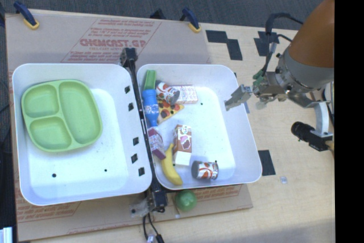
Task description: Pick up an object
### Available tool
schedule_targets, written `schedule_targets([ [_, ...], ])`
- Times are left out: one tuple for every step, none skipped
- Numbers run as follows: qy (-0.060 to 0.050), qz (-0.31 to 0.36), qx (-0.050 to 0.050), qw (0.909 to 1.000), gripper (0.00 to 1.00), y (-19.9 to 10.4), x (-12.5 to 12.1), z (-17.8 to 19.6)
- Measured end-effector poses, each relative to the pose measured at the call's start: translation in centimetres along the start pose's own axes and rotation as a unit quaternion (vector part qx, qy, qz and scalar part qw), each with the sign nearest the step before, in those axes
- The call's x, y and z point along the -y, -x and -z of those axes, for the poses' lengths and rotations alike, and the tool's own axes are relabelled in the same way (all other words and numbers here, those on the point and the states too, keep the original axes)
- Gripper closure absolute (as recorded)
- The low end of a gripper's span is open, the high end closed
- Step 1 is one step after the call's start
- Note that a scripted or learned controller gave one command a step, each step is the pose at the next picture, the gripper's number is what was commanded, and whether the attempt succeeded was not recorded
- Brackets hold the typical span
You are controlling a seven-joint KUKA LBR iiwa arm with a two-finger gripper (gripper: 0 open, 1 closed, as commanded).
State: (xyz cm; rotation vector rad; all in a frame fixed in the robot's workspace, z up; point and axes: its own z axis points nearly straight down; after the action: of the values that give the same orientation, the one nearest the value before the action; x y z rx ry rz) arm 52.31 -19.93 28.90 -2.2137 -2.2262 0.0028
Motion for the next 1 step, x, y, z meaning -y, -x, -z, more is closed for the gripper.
schedule_targets([
  [0.0,0.003,0.0,1.0,1.0,-0.03,-0.05,1.04],
])
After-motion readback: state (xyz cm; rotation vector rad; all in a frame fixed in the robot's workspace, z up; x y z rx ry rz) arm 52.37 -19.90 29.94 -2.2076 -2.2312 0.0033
